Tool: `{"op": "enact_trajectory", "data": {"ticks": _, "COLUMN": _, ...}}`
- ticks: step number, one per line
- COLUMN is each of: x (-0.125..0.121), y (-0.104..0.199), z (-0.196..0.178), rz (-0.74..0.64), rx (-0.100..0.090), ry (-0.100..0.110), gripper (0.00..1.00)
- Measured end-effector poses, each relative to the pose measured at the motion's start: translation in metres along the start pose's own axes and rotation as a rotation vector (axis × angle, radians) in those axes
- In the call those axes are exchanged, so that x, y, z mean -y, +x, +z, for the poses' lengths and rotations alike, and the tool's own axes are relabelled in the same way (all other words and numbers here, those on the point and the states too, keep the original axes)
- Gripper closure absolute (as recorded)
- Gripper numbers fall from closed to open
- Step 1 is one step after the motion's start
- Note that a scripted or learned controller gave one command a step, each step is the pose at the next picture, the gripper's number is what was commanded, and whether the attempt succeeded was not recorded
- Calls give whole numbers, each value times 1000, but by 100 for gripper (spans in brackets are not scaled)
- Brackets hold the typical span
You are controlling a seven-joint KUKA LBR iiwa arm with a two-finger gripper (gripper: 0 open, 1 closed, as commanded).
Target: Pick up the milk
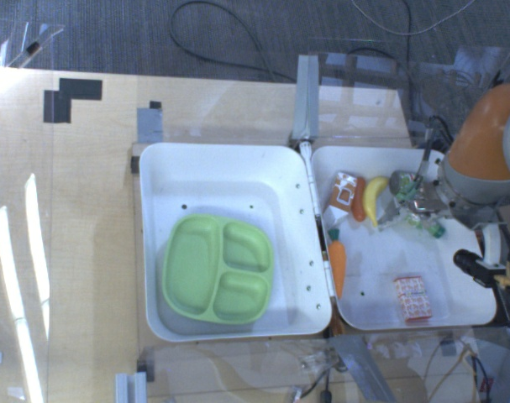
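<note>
The milk (344, 191) is a small brown-and-white carton lying in the upper left part of the right bin (381, 309), close to the divider. A yellow banana (373, 198) lies right beside it, on its right. My gripper (412, 198) hangs low over the upper right part of the same bin, right of the banana and apart from the carton. The grey arm with its orange band (488, 145) comes in from the right edge. I see nothing between the gripper and the milk except the banana.
An orange carrot (337, 267) lies along the right bin's left wall. A pink patterned box (412, 298) rests near its front. A clear item with a green cap (426, 224) lies under the gripper. The left bin (212, 164) holds a green divided plate (218, 268).
</note>
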State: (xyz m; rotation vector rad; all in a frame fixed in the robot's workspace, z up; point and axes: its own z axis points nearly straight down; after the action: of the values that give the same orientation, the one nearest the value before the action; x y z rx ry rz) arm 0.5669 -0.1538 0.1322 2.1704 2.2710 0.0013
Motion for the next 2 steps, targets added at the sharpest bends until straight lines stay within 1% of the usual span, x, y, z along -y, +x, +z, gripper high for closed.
{"op": "enact_trajectory", "data": {"ticks": 1, "x": -59, "y": 40, "z": 32, "rz": -259, "rx": 1, "ry": -3, "gripper": 0}}
{"op": "enact_trajectory", "data": {"ticks": 2, "x": -98, "y": 40, "z": 47, "rz": -170, "rx": 7, "ry": 27, "gripper": 0}}
